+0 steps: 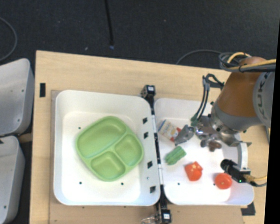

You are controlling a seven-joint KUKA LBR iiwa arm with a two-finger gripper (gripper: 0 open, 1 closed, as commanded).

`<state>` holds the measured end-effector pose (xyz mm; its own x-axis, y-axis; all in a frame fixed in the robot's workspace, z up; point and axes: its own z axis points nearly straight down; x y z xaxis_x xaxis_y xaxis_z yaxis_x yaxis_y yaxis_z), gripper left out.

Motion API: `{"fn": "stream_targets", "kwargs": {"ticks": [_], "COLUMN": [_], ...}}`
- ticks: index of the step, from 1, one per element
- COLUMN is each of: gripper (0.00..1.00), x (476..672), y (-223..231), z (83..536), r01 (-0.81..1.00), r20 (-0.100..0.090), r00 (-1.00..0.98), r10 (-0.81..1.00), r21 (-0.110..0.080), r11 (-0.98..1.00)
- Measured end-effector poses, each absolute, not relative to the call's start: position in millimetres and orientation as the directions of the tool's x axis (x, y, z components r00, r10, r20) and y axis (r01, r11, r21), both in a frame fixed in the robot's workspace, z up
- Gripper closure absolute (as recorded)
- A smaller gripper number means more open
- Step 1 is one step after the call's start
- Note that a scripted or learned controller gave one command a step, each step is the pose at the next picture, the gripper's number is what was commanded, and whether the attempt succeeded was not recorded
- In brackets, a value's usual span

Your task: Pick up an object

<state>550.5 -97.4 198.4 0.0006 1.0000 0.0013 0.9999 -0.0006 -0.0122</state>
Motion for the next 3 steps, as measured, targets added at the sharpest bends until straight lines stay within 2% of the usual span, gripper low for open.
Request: {"fn": "stream_targets", "kwargs": {"ticks": [1,3], "gripper": [0.0,0.0], "x": [553.4,545.9], "y": [-97.4,-98.0], "z": [204.8,98.1], "r01": [1.0,1.0], "r20": [0.0,-0.001], "r00": [-0.002,0.004], "r10": [1.0,1.0], "r21": [0.001,-0.003], "r11": [0.002,-0.004]}}
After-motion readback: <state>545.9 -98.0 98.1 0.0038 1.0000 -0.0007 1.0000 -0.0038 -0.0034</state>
